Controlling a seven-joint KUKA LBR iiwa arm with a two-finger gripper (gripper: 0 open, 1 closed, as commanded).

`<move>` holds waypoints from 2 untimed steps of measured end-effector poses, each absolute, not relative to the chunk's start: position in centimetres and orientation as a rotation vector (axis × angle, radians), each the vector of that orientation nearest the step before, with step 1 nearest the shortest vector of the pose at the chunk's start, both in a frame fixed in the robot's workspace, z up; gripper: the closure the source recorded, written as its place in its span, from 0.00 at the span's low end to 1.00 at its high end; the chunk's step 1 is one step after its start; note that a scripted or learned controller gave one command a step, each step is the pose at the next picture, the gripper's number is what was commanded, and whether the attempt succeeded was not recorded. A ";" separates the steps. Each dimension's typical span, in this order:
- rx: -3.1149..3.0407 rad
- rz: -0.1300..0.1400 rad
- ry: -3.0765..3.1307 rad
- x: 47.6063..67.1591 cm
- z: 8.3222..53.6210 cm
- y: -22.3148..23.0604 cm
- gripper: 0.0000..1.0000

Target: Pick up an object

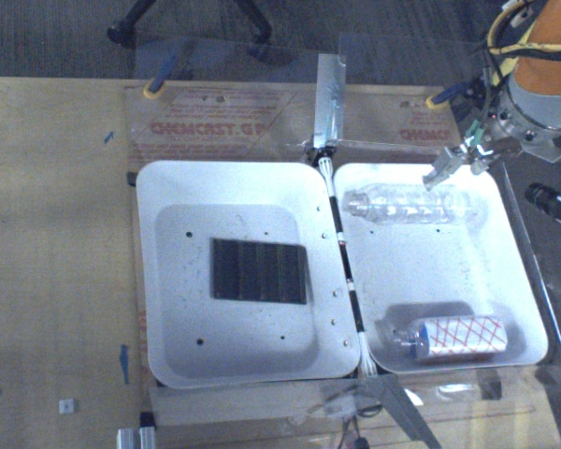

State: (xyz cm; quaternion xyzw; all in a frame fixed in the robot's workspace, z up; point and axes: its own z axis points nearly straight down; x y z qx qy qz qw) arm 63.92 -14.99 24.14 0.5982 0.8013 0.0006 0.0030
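A clear plastic bottle (pixel 409 205) lies on its side near the back of the right bin (pixel 528 279). A can with a red criss-cross pattern on white (pixel 455 336) lies on its side at that bin's front. My gripper (pixel 446 167) hangs over the right bin's back edge, just above and right of the bottle's right end, with nothing visible between its fingers. The orange band of the arm (pixel 545 36) sits at the upper right.
The left bin (pixel 168 204) holds a dark rectangular ribbed pad (pixel 259 270) at its middle. A metal post (pixel 329 101) stands behind the divide between the bins. A clear sheet with red lettering (pixel 210 124) lies behind the left bin.
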 end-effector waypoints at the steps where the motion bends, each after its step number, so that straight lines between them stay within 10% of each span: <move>1: 1.896 0.000 2.502 58.8 17.7 -18.9 0.00; 2: 2.134 0.000 2.306 57.2 20.4 -16.0 0.00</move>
